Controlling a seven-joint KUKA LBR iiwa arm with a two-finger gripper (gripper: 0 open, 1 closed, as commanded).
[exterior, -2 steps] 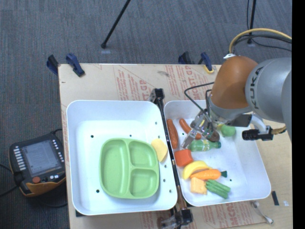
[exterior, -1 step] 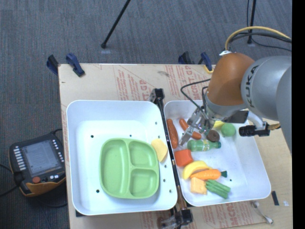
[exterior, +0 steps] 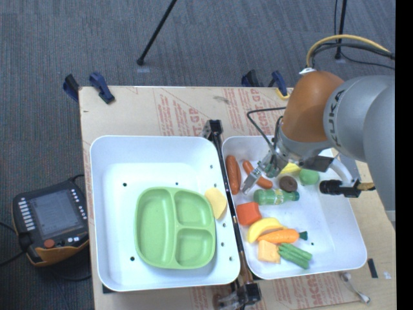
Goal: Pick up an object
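My gripper [exterior: 253,178] is down in the right bin [exterior: 352,237], near its back left corner, and looks open. It sits over a small orange-red piece [exterior: 262,183], right beside a red sausage [exterior: 232,173]; nothing is visibly held between the fingers. Close by lie a green bottle [exterior: 275,197], a brown disc [exterior: 288,184], a yellow piece [exterior: 290,169] and a green piece [exterior: 309,176]. Nearer the front are a red-orange block [exterior: 248,212], a banana [exterior: 263,227], a carrot [exterior: 281,236], an orange wedge [exterior: 268,252] and a green cucumber [exterior: 295,256].
The left bin [exterior: 113,166] holds a green divided plate [exterior: 175,227] and a yellow slice [exterior: 217,203] by its right wall. The arm's orange band [exterior: 310,108] hangs over the right bin's back edge. A teach pendant [exterior: 48,219] sits off the bench at the left.
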